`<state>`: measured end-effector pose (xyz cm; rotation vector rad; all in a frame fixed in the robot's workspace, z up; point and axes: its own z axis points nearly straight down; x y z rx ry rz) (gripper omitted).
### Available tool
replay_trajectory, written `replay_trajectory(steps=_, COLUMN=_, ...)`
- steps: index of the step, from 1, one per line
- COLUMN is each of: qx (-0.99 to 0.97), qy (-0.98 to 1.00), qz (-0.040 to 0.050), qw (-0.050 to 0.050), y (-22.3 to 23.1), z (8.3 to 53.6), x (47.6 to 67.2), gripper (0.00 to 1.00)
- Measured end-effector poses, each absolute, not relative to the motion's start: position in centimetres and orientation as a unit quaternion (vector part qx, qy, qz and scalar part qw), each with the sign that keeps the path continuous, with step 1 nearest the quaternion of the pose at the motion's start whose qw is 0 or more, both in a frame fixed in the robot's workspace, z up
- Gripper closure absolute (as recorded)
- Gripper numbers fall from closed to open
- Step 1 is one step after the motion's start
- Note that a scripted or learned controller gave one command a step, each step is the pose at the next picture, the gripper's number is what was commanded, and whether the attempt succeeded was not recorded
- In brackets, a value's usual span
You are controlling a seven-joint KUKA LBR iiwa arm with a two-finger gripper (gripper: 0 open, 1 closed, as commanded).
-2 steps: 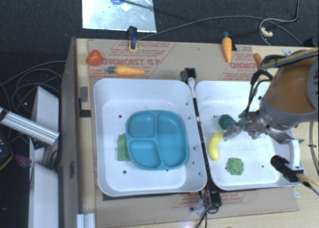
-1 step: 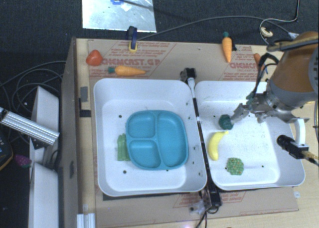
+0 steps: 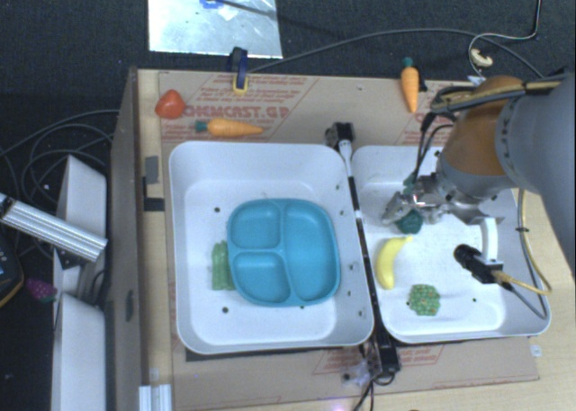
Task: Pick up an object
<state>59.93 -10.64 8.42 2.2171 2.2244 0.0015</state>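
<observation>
My gripper [image 3: 405, 208] is low over the upper left part of the right bin [image 3: 468, 328]. A small teal object [image 3: 412, 221] lies right at its tip, partly covered by it; whether it is held is unclear. Just below and left of it a yellow banana [image 3: 387, 262] lies in the same bin. Nearer the bin's front edge sits a green knobbly piece [image 3: 423, 299].
The left bin [image 3: 193, 211] holds a blue divided plate [image 3: 283, 251] with a green strip [image 3: 220, 267] at its left side. On the cardboard behind the bins lie two carrots [image 3: 232, 128] [image 3: 409, 87] and a red-orange tomato [image 3: 169, 104].
</observation>
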Motion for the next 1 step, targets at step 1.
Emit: replay_trajectory(steps=1, qx=0.706, qy=0.709, qz=0.001, qw=0.001, y=-10.67, z=9.48, x=59.99, gripper=1.0)
